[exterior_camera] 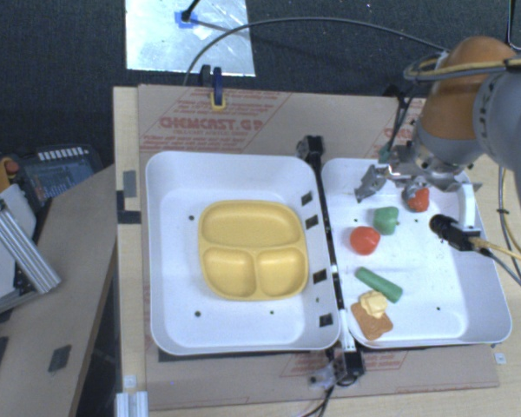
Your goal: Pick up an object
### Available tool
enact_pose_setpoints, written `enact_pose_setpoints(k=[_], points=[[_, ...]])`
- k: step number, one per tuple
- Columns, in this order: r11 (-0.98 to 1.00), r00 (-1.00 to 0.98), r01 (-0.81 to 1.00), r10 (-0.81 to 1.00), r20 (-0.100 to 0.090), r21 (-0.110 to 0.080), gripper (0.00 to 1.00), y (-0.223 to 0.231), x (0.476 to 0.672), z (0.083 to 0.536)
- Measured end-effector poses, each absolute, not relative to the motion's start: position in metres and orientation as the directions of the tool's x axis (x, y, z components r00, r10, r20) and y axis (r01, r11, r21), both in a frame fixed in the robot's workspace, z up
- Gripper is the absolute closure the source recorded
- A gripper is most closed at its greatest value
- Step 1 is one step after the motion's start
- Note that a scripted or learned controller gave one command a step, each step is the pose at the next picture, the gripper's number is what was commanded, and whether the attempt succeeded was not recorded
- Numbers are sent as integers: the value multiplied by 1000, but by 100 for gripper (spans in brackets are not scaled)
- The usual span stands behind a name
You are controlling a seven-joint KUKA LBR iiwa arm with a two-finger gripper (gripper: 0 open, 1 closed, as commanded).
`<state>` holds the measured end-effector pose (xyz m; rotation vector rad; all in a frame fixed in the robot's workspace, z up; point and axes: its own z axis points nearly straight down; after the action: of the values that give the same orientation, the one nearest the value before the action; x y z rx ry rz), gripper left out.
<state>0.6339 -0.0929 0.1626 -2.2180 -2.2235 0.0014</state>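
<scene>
Hand (399,179) hangs over the far end of the right bin (473,320); can't tell if it's released or clenched (the angle hides it). Right by it lies a small glossy red-orange lump (417,200); contact unclear. Near-left of that are a stubby green piece (385,219), a round red ball (365,240), a smooth green cylinder (379,284) lying slantwise, and a yellow-on-orange chunk (372,313) in the bin's near-left corner. The left bin (174,307) holds a yellow plastic plate (252,248), rounded, with three compartments. Both bins are shallow white plastic with rounded corners, side by side on a brown cardboard sheet (243,120) with red print, on a pale surface (78,259). Far side: dark, carpet-like floor (52,59) and a crinkled silvery sheet (187,20).
</scene>
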Motion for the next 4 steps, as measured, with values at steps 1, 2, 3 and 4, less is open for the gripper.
enact_pose_setpoints(k=[1, 2, 3, 4], points=[[1, -1, 1000, 1000, -1, 2, 0, -96, 630, 121], [1, -1, 1000, 1000, 0, -1, 0, -95, 630, 83], [2, -2, 1000, 1000, -1, 4, 100, -96, 632, 96], [1, -1, 1000, 1000, -1, 7, 100, -103, 639, 156]])
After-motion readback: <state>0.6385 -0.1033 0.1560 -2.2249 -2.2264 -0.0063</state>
